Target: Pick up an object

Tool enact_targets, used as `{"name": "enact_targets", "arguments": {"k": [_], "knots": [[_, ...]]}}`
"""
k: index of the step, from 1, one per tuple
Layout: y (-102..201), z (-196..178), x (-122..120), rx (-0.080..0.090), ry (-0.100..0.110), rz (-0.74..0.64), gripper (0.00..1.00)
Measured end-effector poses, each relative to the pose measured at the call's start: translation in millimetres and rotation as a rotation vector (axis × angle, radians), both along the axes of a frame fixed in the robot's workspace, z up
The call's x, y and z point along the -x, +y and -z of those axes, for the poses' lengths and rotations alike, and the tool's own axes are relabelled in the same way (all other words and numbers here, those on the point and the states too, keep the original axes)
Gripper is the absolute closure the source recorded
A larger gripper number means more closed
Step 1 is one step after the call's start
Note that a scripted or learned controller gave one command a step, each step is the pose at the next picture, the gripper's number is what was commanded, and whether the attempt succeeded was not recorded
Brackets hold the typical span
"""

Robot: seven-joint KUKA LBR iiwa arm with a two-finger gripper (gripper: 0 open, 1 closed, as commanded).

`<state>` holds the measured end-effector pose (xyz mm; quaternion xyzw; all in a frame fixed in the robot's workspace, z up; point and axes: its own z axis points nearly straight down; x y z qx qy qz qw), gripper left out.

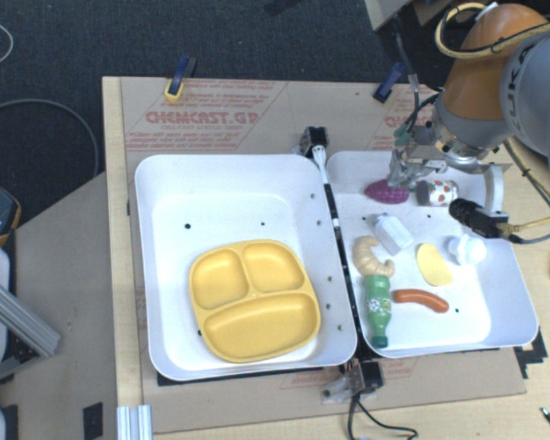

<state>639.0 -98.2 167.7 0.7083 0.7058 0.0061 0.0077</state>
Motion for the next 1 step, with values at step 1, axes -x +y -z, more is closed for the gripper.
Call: {"name": "enact_targets", "arguments": {"k": [1], "knots": [[0.1,-10.4,-0.7,0.000,-0.003,0.000,1.00]]}}
